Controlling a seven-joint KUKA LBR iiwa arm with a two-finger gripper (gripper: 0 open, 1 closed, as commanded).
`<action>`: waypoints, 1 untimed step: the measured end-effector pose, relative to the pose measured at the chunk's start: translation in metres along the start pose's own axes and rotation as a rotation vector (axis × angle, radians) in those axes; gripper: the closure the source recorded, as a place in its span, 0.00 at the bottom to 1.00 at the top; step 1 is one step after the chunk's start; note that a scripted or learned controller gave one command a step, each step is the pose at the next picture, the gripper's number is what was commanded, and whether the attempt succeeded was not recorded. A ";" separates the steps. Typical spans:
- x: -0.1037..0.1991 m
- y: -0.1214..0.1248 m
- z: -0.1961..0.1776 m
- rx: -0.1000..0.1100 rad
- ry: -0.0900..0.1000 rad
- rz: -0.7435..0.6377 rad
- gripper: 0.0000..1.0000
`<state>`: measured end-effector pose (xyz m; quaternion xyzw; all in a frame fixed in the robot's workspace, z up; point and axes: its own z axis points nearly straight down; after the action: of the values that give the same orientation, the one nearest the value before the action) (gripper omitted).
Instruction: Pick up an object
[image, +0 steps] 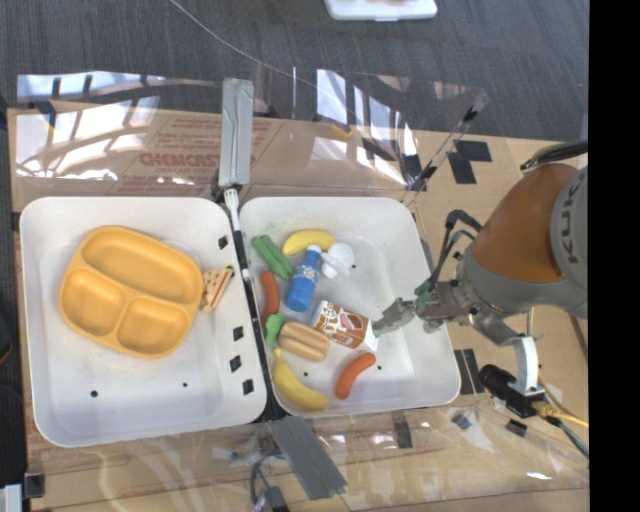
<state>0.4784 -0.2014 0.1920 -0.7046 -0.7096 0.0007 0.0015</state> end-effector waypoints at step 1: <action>0.049 0.000 0.100 -0.003 0.000 0.002 0.00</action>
<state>0.4775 -0.1520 0.0922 -0.7055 -0.7087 -0.0003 0.0007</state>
